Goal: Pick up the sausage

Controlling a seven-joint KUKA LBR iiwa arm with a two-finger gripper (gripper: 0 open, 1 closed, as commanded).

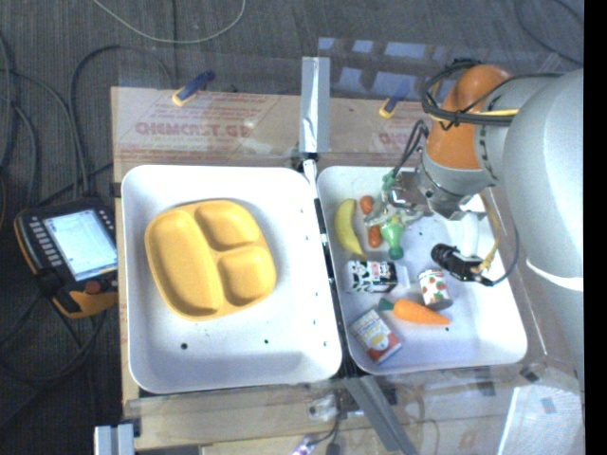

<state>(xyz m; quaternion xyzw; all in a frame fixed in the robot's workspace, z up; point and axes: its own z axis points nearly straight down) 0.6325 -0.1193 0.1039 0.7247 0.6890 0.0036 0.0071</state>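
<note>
The sausage (376,236) is a short reddish-brown piece in the right bin (493,344). It lies between a yellow banana (347,227) and a green item (393,242). My gripper (400,199) hangs low over the bin's far part, just above and to the right of the sausage. The wrist and its cables hide part of the gripper. I see nothing held in it.
The right bin also holds a cow-patterned carton (372,275), a carrot (418,313), a small can (434,288) and a red-labelled pack (377,336). A yellow divided tray (211,257) sits in the left bin (161,358). The arm's bulk covers the right bin's right side.
</note>
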